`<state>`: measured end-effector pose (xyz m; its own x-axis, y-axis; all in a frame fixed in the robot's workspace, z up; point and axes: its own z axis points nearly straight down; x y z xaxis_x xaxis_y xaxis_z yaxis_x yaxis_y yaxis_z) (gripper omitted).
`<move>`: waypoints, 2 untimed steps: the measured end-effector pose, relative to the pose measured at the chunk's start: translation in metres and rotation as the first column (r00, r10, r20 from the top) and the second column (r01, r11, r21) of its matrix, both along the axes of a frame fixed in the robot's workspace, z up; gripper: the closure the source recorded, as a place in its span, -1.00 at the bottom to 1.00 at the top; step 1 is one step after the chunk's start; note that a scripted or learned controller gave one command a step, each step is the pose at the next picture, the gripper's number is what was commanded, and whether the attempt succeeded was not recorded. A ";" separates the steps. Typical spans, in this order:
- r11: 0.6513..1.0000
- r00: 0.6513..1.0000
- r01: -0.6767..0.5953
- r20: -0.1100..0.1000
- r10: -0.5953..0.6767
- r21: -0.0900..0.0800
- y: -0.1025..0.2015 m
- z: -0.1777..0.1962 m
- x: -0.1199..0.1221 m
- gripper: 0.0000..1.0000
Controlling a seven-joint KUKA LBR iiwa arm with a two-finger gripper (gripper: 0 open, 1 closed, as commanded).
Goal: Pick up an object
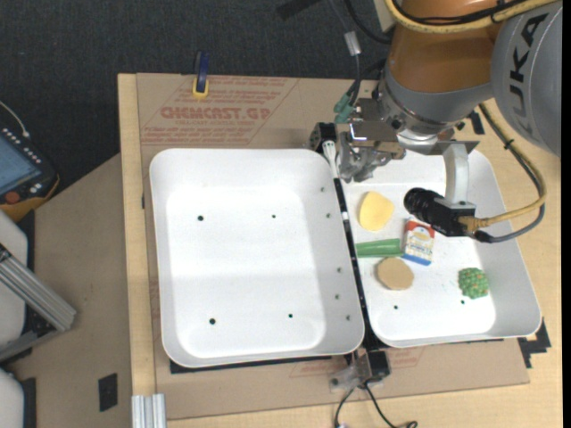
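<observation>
Orange-banded arm point(446, 43) overhead; pincer point(361, 163) low over right bin's point(508, 310) far-left corner.

Dark carpet point(134, 25) (speckled) surrounds a tan cardboard-topped bench point(232, 105)

Two shallow white plastic bins sit side by side on the surface: the left bin point(178, 239) and the right bin point(508, 292). Five loose things lie in the right bin, one of each kind: one yellow rounded lump point(376, 209) toward its far edge, one green stick point(377, 248) against its left edge, one small red, white and blue carton point(419, 242) near its middle, one tan round disc point(394, 275) just beside the carton, and one green knobbly ball point(474, 282) toward its right edge. One flat brown cardboard sheet point(223, 105) lies under both bins, with one small blue and yellow clip point(202, 76) at its far edge.
</observation>
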<state>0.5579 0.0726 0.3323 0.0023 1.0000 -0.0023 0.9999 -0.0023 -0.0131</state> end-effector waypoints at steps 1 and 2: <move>1.000 1.000 0.000 0.022 0.000 0.004 -0.027 0.085 -0.066 1.00; 1.000 1.000 0.002 0.005 -0.002 0.001 -0.052 0.020 -0.080 1.00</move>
<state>0.4781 0.0201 0.3525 0.0042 1.0000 -0.0010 1.0000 -0.0042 -0.0081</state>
